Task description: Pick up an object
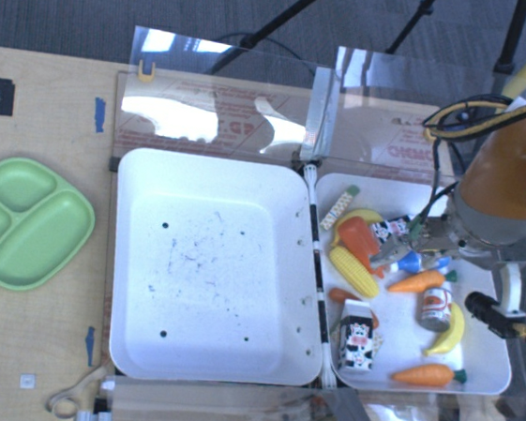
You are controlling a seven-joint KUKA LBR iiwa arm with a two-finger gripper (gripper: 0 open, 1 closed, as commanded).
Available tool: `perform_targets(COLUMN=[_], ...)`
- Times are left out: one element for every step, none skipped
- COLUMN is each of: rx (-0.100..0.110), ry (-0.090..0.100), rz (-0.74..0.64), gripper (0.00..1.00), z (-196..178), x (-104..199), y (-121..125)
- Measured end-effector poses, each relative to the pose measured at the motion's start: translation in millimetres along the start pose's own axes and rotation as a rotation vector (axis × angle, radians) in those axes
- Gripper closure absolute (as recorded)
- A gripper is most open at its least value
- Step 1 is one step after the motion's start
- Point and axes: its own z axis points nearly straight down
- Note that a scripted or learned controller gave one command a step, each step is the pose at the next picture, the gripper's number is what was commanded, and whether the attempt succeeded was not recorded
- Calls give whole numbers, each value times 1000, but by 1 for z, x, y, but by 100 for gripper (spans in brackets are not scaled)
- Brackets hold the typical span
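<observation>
Pincer [397, 255], grip unclear, low in right bin [489, 382] among toy food.

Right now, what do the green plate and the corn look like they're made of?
The green plate looks like smooth moulded plastic: one even pale green, rounded dividers, a soft sheen. The corn seems to be toy plastic or rubber, bright uniform yellow with a slight gloss; which one I cannot tell from here.

Grey arm [511, 224] with a broad orange band, black and yellow cables looped above it, metal gripper [407, 254]
</observation>
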Motion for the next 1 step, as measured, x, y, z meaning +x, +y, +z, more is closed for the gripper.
perform_targets(rx=[1], ry=[1], rz=[97], gripper=[0], z=[11], x=[-4], y=[-47])
